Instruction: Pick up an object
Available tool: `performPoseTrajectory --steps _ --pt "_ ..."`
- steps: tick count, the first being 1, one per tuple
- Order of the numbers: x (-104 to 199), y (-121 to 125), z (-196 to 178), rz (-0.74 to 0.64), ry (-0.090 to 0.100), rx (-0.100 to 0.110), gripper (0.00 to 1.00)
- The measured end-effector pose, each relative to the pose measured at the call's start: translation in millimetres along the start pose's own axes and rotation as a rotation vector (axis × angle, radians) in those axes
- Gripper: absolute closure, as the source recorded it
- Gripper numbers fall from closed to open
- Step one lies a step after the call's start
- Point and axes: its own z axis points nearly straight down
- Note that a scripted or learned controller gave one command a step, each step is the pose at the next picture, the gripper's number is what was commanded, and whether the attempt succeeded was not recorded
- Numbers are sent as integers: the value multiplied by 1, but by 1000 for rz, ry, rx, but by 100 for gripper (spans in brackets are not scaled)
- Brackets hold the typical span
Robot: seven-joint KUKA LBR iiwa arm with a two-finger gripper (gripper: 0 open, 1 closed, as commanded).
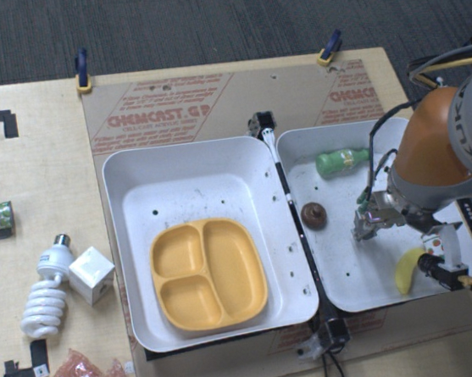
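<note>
White plastic is walling both bins on the counter. The right bin is holding three loose things: a green bottle lying on its side near the far wall, a small brown round object close to the divider, and a yellow banana near the front right corner. The left bin is carrying a yellow divided tray.

The end effector is hanging over the middle of the right bin, between the bottle and the banana and apart from both. Whether its fingers are spread or pressed together I cannot tell; nothing is showing between them.

Judging from this, it is lining up over bare floor, so closing here would likely be catching nothing. The brown object is sitting off to one side and, being round, may be rolling away if clipped. The bottle, lying on its side, could be spinning out under an off-centre pinch, and the banana is crowding the wall, leaving little finger room.
</note>
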Motion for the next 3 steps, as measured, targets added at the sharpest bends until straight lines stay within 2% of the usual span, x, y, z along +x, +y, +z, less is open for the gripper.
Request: performPoseTrajectory --steps 1,2,3 --pt "-53 62 -1 -3 -1 -2 0" --pt "12 46 0 -2 0 0 0" --pt "29 27 0 -1 0 0 0"
